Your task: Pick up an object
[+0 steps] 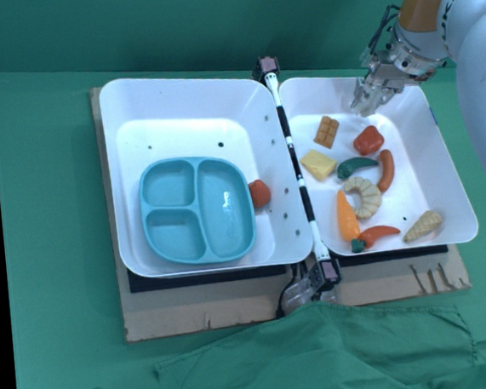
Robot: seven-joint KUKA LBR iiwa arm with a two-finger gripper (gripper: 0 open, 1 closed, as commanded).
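Jaws look slightly spread with nothing between them, as far as we can tell; the two-finger gripper point(365, 105) hangs in the upper right of the frame over the right white bin point(446, 174). We judge it is lining up on the glossy red plastic pepper point(369, 140) just below, lying loose among other toy foods.

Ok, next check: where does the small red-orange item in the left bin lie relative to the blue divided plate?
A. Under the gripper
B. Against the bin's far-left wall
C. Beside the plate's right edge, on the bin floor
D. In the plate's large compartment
C: the small red-orange item lies on the left bin floor against the right edge of the blue divided plate, outside its compartments.
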